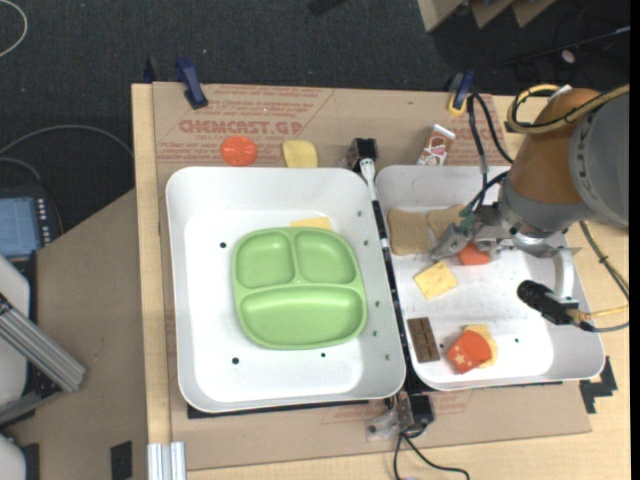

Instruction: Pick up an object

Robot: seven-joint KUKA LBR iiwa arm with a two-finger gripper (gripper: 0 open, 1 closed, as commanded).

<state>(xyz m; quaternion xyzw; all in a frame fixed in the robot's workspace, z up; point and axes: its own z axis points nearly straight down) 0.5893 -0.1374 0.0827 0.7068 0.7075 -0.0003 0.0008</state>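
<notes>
Cheese wedge (435,280), pale yellow, lies in my right bin (585,363), past the left bin (190,268) with its green divided plate (298,288). Just right of the wedge, my gripper (470,243) sits low over a small red piece (474,257). I cannot tell whether my fingers are spread or closed.

- We count two shallow white bins side by side on the desk: the left bin (190,268) and the right bin (575,353).
- We see one green divided plate (298,288), with three compartments, in the left bin.
- We count two yellow cheese wedges: one (435,280) in the right bin, one (312,223) at the plate's far edge.
- We find one brown slab (408,230), one dark chocolate bar (423,339), one orange-red toy (468,349) and one small red piece (474,257) in the right bin.
- We count three things beyond the bins: one orange round piece (238,150), one pale yellow piece (299,154), one small carton (436,146).
</notes>
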